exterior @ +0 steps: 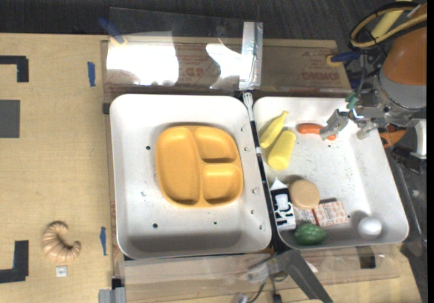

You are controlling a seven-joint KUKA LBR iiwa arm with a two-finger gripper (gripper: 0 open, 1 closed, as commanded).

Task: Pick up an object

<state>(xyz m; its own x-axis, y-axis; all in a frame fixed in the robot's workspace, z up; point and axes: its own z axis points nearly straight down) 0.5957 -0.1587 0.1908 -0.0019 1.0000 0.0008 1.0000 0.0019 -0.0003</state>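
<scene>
I saw jaws apart over carrot [308, 129] near right bin's [393, 179] back edge; small, light, stiff, slippery; grip mid-body.

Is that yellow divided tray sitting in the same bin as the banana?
No. The yellow divided tray lies in the left bin, while the banana lies in the right bin.
</scene>
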